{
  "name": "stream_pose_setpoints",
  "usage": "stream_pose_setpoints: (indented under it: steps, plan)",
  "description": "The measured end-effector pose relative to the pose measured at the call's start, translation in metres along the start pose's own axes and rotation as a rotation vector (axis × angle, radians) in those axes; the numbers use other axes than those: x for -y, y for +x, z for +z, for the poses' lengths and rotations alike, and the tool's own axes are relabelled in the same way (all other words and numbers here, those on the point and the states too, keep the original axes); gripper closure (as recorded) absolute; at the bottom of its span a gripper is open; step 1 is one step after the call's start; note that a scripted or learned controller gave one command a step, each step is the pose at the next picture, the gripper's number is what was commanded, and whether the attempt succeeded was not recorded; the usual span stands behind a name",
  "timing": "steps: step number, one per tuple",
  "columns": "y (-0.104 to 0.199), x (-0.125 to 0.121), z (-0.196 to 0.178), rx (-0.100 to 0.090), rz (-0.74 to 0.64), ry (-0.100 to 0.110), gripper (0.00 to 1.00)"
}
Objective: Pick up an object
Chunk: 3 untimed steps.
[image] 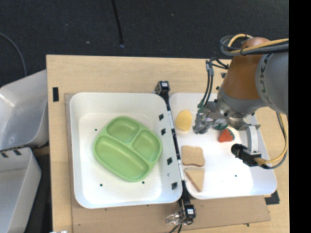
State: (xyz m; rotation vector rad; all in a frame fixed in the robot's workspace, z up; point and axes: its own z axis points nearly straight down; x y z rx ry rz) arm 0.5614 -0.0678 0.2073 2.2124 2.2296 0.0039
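The grey KUKA arm's two-finger gripper [203, 125] hangs low in the right white bin [252, 178], its grip impossible to judge, between a yellow lemon-shaped piece [183, 120] at nine o'clock and a red strawberry-like piece [226, 136] at four, evidently lining up a pick.

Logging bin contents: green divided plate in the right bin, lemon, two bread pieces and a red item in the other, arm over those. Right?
Wrong bin. The camera view shows the green divided plate in the left bin. The lemon, two bread pieces and red item lie in the right bin, with the arm over them.
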Motion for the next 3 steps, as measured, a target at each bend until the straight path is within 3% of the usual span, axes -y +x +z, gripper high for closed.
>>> stream_pose_setpoints:
  steps: [2,3]
  plan:
    - [0.107,-0.05,-0.004,0.0,0.0,-0.001,1.0]
    - [0.155,-0.059,-0.024,-0.001,0.0,-0.001,1.0]
